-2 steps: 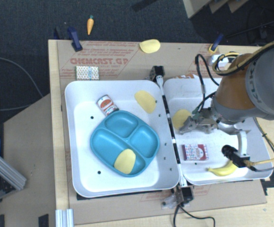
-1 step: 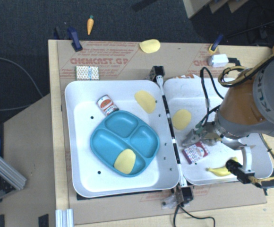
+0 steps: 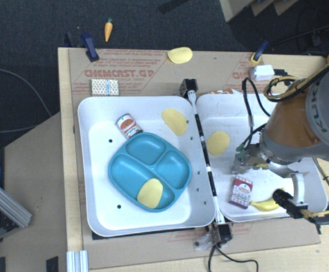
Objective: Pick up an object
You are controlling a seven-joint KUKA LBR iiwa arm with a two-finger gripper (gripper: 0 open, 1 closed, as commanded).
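Observation:
My gripper (image 3: 243,162) hangs low over the right bin (image 3: 227,102), below the grey arm with its orange band (image 3: 289,120). Just in front of it lies a small red and white box (image 3: 241,192). A yellow banana (image 3: 265,205) rests beside the box. A flat yellow piece (image 3: 217,142) lies to the gripper's left, close to it. Nothing shows between the gripper and these things.
The left bin (image 3: 91,152) holds a blue divided plate (image 3: 150,169) with a yellow lump (image 3: 150,192) on it, a small can (image 3: 129,126) and a yellow piece (image 3: 174,121). Another yellow piece (image 3: 180,55) lies on the board behind the bins. Cables (image 3: 278,86) run by the arm.

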